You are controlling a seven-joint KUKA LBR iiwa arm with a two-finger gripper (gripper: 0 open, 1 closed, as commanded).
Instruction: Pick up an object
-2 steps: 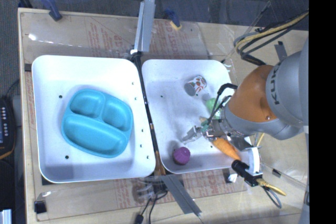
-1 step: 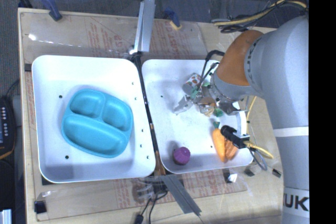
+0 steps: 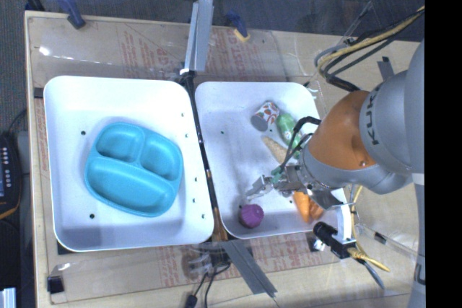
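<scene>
Two bins. Claw (image 3: pixel 261 186) low in right bin (image 3: pixel 224 155), fingers spread open, nothing betw them. Purple ball (image 3: pixel 251 215) just below it, near front wall; cup (image 3: pixel 266 115) & green item (image 3: pixel 286 126) toward back. Left bin (image 3: pixel 58 155) has blue tray (image 3: pixel 134 168).

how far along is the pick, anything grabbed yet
Done: the arm is down in the right bin, its gripper low above the floor beside the purple ball. In hand: nothing shows between its fingers. Left: closing on an object and lifting it; the ball, patterned cup and orange piece all lie in the bin.
</scene>
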